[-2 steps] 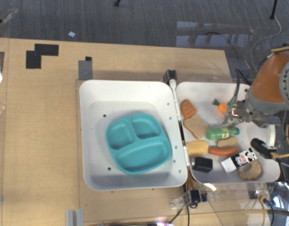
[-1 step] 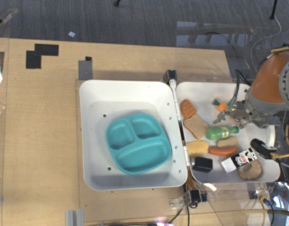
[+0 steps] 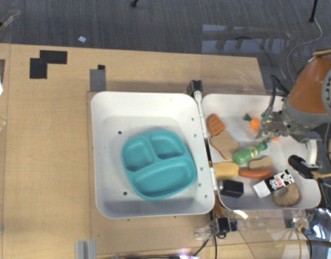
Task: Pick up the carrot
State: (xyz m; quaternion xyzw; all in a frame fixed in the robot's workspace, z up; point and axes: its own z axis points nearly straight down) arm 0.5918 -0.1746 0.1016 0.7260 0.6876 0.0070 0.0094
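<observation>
carrot: small orange plastic carrot with green top (image 3: pixel 253 123) in right white bin (image 3: pixel 230 102), far side | gripper (image 3: pixel 269 124) just beside it, opening cannot tell | risk: nudging carrot away, or grabbing nearby green plastic bottle (image 3: pixel 246 155)

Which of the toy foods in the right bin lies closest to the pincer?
The carrot, small and orange with a green top, lies just left of the pincer. The green bottle and the toast sit farther down-left.
</observation>
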